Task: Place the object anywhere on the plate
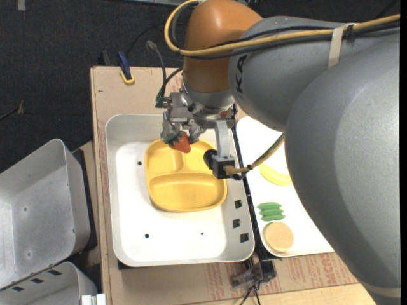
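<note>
I see my gripper (180,135) pinching a small red object (183,145) (perhaps a pepper) over the yellow plate (184,186); next I lower slightly and release.

A: Any writing you can actually read here?

B: Hardly any. The grey arm (331,107) has large dark letters on its side, just right of the orange band (213,40), but they're cut off by the curve. I can make out what looks like a "K" and no more.

A: Anything on the tabletop?

B: Its cardboard sheet (305,273) carries faint red printing along the lower edge, upside down and too blurred to read.

A: Numbers, labels, signs?

B: None I can read.
</note>
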`<state>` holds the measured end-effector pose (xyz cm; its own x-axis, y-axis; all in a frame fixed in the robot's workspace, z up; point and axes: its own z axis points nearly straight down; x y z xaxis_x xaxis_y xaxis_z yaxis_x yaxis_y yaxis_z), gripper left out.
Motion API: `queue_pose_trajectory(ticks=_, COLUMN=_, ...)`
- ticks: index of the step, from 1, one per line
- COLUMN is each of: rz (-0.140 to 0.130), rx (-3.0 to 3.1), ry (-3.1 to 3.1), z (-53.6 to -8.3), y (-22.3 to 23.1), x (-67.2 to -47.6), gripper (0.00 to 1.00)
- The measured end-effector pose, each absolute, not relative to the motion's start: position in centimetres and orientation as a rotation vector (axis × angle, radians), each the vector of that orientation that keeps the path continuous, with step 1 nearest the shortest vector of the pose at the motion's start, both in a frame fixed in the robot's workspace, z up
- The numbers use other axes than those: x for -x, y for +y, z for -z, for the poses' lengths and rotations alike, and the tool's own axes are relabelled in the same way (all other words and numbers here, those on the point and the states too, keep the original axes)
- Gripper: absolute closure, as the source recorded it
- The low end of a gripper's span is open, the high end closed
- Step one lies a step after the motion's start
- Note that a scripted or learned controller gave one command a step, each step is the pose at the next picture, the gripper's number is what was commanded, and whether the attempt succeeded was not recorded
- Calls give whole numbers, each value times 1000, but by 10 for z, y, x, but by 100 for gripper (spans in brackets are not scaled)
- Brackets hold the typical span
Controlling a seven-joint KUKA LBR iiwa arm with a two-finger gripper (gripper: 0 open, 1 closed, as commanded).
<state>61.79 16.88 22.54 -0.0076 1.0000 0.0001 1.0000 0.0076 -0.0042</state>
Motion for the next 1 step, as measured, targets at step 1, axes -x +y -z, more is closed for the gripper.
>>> queue_pose_trajectory(ticks=1, rz=-2, rx=2219, ry=-2224, z=-228, y=166, x=-619, gripper=0)
